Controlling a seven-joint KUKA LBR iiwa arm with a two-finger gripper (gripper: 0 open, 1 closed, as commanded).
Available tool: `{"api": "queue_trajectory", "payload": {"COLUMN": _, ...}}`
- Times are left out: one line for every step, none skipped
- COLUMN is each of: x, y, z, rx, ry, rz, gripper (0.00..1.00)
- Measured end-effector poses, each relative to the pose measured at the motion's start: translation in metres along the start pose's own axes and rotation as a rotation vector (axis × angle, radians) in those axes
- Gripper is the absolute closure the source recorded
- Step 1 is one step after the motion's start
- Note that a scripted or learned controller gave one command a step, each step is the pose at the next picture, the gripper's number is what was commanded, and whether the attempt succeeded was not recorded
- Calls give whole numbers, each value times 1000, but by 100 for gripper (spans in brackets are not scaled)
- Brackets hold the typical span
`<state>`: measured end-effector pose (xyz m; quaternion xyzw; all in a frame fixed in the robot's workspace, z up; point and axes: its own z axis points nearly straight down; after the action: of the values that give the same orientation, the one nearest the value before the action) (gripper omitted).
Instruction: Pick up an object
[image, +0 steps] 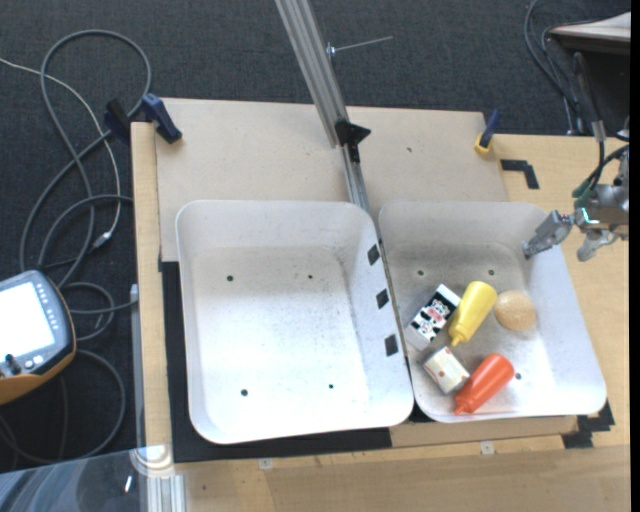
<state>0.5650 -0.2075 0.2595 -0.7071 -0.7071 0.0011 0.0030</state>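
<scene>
A: How far along is it?

B: Barely started — the tool (563, 237) hangs at the right white plastic bin's (560, 400) far edge, spread wide, gripping nothing.

A: What's in there?

B: Five things — yellow squeeze bottle (472, 309), orange plastic carrot (485, 383), tan round potato (516, 311), black-and-white printed box (434, 314), small white block (446, 369).

No text, brand or number can be read anywhere on the bench. The one thing carrying print is a small white box (434, 314) with black and red markings, lying in the right bin (560, 395) near its left wall, touching the yellow bottle (472, 310); the marks are too small and blurred to make out as letters. The handheld pendant (28, 335) at the left edge of the view has a pale screen, whose contents cannot be told
</scene>
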Motion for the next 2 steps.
{"api": "queue_trajectory", "payload": {"x": 0, "y": 1, "z": -2, "rx": -4, "ry": -1, "rz": -1, "gripper": 0}}
{"api": "queue_trajectory", "payload": {"x": 2, "y": 2, "z": 61, "rx": 2, "ry": 0, "rz": 0, "gripper": 0}}
